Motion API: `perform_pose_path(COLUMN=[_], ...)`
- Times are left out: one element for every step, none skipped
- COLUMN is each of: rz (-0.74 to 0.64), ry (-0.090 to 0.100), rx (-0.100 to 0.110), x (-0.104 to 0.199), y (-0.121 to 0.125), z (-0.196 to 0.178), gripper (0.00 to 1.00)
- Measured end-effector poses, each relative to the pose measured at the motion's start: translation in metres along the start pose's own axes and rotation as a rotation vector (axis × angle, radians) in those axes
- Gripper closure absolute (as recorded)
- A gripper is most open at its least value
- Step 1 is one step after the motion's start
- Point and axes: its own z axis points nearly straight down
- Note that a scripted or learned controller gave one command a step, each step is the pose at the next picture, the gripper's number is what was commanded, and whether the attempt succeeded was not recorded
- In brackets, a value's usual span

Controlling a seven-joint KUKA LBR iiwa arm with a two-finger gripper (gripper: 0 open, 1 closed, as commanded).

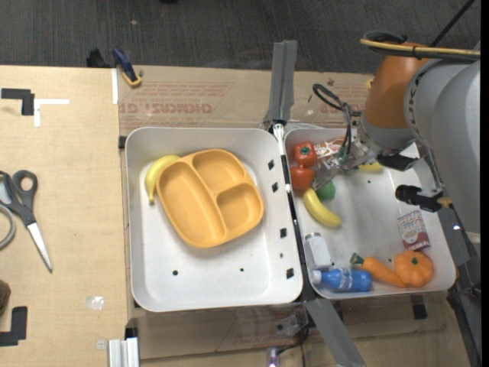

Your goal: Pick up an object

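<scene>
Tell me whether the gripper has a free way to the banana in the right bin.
Probably yes. The banana lies uncovered on the right bin's floor, just below the gripper; a green piece by its upper end may crowd the grasp.

dark grey carpet floor (pixel 214 14) behind a light wooden bench (pixel 61 205).

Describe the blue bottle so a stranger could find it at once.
Look in the right bin, along its near edge. The bottle lies on its side there, left of the carrot. It is the one blue thing among red, yellow and orange items.
</scene>
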Motion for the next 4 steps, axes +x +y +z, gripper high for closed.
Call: perform_pose_path(rz=[-0.004, 0.232, -0.077, -0.179], ry=[-0.007, 0.006, -0.009, -0.009], rx=[-0.011, 0.001, -0.025, -0.024], x=[0.000, -0.001, -0.079, -0.031], y=[0.004, 0.010, -0.022, 0.001], z=[-0.012, -0.002, -0.067, -0.142], gripper=[1.00, 1.00, 1.00, 1.00])
